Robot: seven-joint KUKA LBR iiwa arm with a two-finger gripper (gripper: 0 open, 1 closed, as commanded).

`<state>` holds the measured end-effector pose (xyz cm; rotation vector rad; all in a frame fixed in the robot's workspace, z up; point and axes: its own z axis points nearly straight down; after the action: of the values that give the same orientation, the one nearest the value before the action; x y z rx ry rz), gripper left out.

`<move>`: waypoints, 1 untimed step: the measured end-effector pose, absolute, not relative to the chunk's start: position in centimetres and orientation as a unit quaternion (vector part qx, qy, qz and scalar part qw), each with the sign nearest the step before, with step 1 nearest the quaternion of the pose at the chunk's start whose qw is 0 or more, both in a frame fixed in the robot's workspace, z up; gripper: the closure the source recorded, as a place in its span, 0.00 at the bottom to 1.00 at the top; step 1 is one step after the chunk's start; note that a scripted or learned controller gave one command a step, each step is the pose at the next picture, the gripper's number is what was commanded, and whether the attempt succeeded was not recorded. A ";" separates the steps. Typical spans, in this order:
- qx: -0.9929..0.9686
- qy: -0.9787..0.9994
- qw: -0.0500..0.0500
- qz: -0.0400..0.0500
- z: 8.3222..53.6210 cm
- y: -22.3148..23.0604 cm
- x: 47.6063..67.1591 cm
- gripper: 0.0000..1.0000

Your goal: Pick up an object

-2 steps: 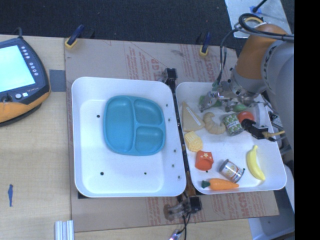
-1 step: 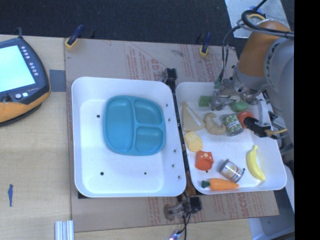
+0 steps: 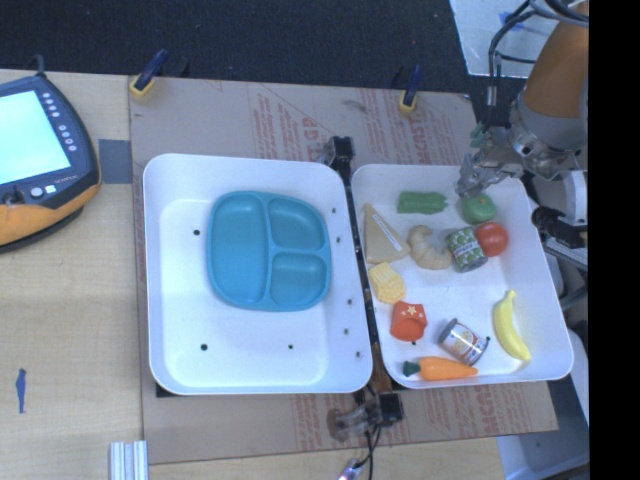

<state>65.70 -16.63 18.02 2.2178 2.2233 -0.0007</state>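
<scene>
Camera view: gripper [image 3: 478, 180] hangs over far-right corner of right bin [image 3: 549, 286], just above green round toy [image 3: 479, 208]; finger state can't tell, nothing visibly held. Red tomato [image 3: 491, 237] + patterned can [image 3: 464, 248] just beside. Blue divided plate [image 3: 269, 250] sits in left bin [image 3: 165, 268].

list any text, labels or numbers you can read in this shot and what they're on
Nothing here can be read with confidence.
Cardboard sheet under the bins: faint red print, repeated, too blurred to read.
Small can in the right bin: label too small to read.
Patterned can: label pattern only, no legible words.
Handheld pendant at left: screen washed out white, button marks too small to read.
</scene>
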 end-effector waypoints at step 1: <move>0.706 0.708 0.000 0.000 19.5 -15.4 65.7 1.00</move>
<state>65.66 -15.39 19.53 2.2170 2.2253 -0.0004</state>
